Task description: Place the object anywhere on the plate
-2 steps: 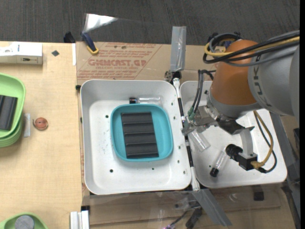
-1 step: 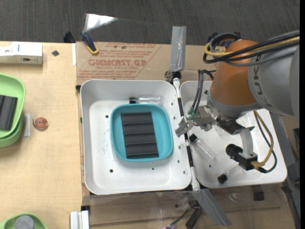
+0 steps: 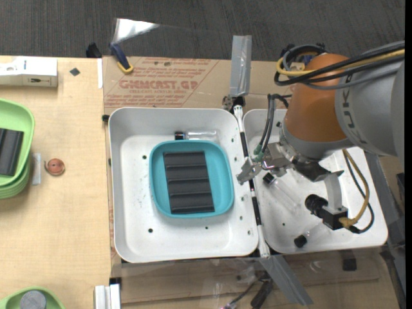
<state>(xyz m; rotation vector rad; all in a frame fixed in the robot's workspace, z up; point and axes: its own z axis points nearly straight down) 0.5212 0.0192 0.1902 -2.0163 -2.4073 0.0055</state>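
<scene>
the block (image 3: 188,182), black and ribbed, lies flat on the teal plate (image 3: 223,184) in the left bin (image 3: 129,227), covering most of its floor; so the placing looks done, if this block is the thing meant; the gripper (image 3: 251,171) hangs at the rim between the bins, just beside the plate and not touching it; whether it is open or closed i cannot tell; next it need only lift clear without brushing the plate; the block's long axis runs far to near, its far end leaning slightly left; the ribs lie crosswise; both ends look alike, so it points no particular way
</scene>
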